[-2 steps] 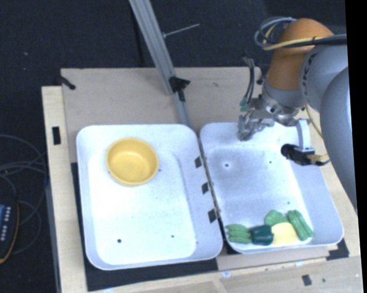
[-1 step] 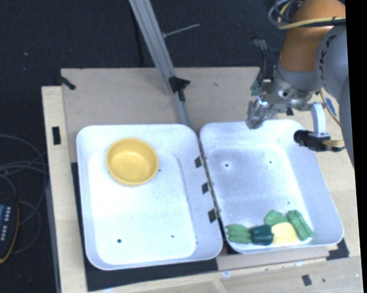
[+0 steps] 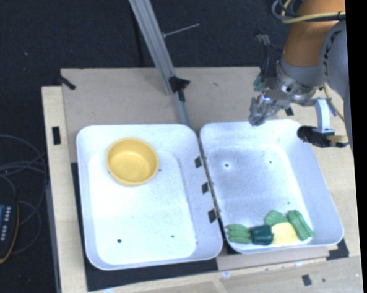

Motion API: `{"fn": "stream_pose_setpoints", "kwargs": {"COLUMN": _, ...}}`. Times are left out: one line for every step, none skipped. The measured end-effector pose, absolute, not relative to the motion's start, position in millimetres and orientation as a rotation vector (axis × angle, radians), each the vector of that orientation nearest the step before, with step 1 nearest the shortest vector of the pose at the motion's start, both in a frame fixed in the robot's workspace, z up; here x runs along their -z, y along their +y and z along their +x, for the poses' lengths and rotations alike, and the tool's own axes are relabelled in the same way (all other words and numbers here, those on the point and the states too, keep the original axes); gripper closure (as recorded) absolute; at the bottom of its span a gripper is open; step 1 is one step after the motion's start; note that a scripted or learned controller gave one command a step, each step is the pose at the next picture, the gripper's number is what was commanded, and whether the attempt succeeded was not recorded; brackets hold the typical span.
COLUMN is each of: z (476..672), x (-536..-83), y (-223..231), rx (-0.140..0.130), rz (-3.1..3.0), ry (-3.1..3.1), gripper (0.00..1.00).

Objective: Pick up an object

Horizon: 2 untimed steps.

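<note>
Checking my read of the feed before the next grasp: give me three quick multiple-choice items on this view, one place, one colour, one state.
1. The small cluster of objects lies in:
A. left bin, far corner
B. right bin, near edge
C. on the bench

2. The bowl in the left bin is:
A. yellow
B. red
C. blue

3. The gripper is:
A. over the right bin's far edge
B. inside the bowl
C. touching the cluster

Answers: B, the cluster sits by the right bin's near rim; A, plainly yellow; A, it hangs there, apart from both.

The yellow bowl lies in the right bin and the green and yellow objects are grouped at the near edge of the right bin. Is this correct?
Not entirely. The camera view shows the yellow bowl in the left bin, not the right one. The green and yellow objects are indeed grouped at the near edge of the right bin.
</note>
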<state>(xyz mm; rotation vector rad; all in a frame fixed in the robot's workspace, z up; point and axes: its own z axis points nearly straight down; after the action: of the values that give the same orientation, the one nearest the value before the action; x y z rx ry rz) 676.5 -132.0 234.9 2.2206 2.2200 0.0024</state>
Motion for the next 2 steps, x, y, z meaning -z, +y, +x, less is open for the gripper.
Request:
{"fn": "stream_pose_setpoints", "kwargs": {"z": 656.7, "x": -242.2, "y": -75.5, "rx": -0.003, "rz": 2.217, "ry": 2.225, "gripper": 1.00}}
{"fn": "stream_pose_setpoints", "kwargs": {"z": 641.7, "x": -241.7, "y": -36.6, "rx": -0.002, "rz": 2.219, "ry": 2.224, "gripper": 1.00}}
